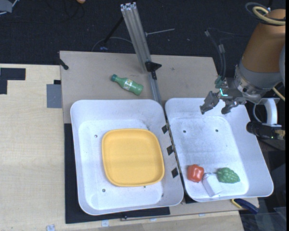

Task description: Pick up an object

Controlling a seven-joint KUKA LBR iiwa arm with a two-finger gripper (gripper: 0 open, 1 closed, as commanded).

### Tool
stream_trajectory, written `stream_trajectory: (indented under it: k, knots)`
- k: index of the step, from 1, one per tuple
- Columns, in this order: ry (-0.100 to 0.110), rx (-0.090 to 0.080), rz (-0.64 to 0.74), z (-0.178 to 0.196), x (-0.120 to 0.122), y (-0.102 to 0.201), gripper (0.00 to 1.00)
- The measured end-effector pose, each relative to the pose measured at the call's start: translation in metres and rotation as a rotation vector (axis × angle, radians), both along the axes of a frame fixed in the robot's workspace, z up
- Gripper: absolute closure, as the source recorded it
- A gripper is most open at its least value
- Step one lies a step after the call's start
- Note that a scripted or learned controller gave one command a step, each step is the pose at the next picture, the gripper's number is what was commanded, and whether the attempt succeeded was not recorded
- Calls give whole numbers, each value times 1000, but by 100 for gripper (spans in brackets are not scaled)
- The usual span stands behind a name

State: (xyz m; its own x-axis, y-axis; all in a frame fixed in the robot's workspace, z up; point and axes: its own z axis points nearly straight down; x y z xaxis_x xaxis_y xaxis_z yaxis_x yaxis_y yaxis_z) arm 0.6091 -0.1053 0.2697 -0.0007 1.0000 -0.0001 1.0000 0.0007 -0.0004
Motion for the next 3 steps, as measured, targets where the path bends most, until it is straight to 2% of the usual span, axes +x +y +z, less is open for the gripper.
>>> stream_trajectory:
  k: [1,3]
  knots:
    - [0,0,0,0,0,0,0]
    - [4,0,0,-95,-4,6,0]
